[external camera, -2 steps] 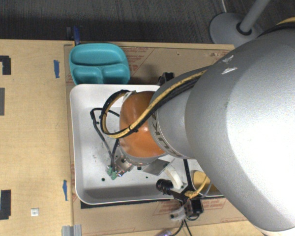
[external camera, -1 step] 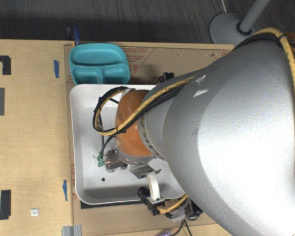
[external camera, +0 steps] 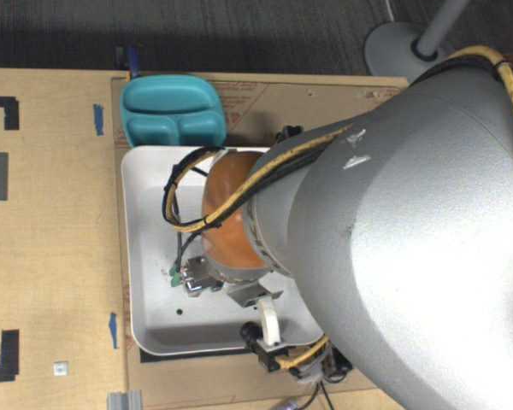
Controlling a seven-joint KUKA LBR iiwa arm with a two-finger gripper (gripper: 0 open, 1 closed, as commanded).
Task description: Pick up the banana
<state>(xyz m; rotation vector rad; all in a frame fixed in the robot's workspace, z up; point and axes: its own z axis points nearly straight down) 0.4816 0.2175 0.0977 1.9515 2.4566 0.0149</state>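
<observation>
My grey arm (external camera: pixel 393 220) reaches in from the right and covers most of the bench. Its orange wrist band (external camera: pixel 227 220) hangs over the middle of the left white bin (external camera: pixel 145 254). Below the band, the gripper (external camera: pixel 193 282) points down into the bin near its floor, seen from above as a cluster of metal parts. A yellow and black cable (external camera: pixel 181 196) loops out to the left of the wrist. The arm hides what lies under the gripper and in the right half of the bin.
A teal moulded tray (external camera: pixel 173 109) sits just behind the bin's far rim. The cardboard-coloured bench top (external camera: pixel 51 229) stretches to the left, marked with black and blue tape. A grey stand base (external camera: pixel 398 48) is at the back right.
</observation>
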